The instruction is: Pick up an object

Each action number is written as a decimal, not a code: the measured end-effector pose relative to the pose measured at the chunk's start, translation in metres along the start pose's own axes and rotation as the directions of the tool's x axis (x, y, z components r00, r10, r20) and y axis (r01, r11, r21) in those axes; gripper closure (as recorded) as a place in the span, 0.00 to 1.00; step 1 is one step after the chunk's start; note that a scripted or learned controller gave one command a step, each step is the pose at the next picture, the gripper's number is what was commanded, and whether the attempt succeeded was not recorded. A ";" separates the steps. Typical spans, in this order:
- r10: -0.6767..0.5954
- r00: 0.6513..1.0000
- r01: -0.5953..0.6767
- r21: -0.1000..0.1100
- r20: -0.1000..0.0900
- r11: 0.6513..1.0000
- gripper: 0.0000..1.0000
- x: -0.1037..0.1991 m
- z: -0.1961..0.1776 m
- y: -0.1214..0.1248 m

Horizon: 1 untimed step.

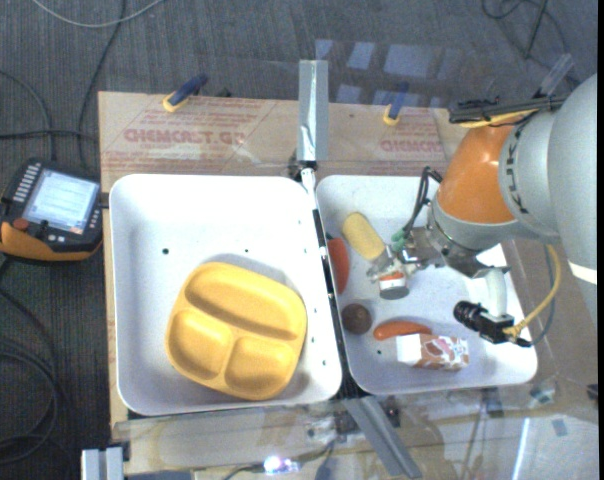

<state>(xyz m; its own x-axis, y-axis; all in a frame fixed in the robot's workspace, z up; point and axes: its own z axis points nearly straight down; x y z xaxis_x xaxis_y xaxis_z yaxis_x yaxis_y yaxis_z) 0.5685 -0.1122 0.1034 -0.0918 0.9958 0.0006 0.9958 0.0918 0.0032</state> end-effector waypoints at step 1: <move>0.093 0.996 -0.093 0.005 0.003 0.996 1.00 0.061 -0.115 0.019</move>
